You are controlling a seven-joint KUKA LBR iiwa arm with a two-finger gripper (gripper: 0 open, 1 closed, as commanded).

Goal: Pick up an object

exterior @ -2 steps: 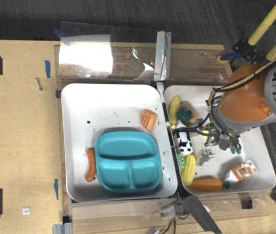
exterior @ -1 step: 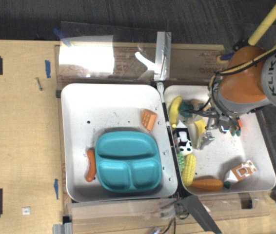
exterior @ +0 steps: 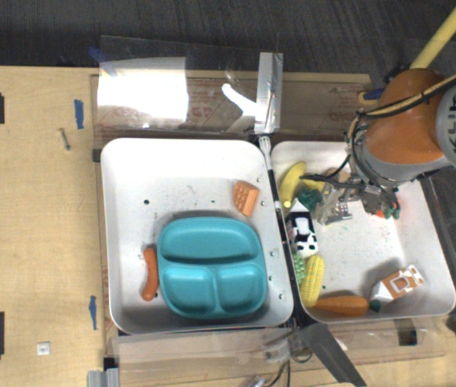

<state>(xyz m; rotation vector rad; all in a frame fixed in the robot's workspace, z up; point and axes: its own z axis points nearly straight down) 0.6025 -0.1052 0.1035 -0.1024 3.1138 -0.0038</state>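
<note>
1. Carrot [exterior: 342, 304]: orange, lying flat along the near wall of the right bin [exterior: 441, 252], long axis running across the view. Closest item to the camera. Its left end touches the corn cob.
2. Corn cob [exterior: 312, 279]: yellow, just left of the carrot, against the bin's left wall, long axis running toward the far side.
3. Small carton [exterior: 399, 284]: white and orange, just right of the carrot, near the bin's near-right corner, tilted.
4. Cow figure [exterior: 302, 230]: black and white, beyond the corn cob along the same wall.
5. Banana [exterior: 291, 181]: yellow, beyond the cow figure, at the bin's far-left corner, long axis running near-to-far with a slight curve.
6. Claw [exterior: 342, 202]: hanging below the orange wrist band over the far half of the right bin, just right of the banana and cow figure. Finger spacing cannot be told; cables and dark parts blur the tip. Nothing is seen held.
7. Judgement: the banana and cow figure are the nearest candidates, lying to the claw's left; the carrot group sits well apart, toward the near wall.
8. Left bin [exterior: 123, 168]: holds a teal divided tray [exterior: 210, 266], an orange block [exterior: 245, 197] and a sausage [exterior: 150, 273].
</note>
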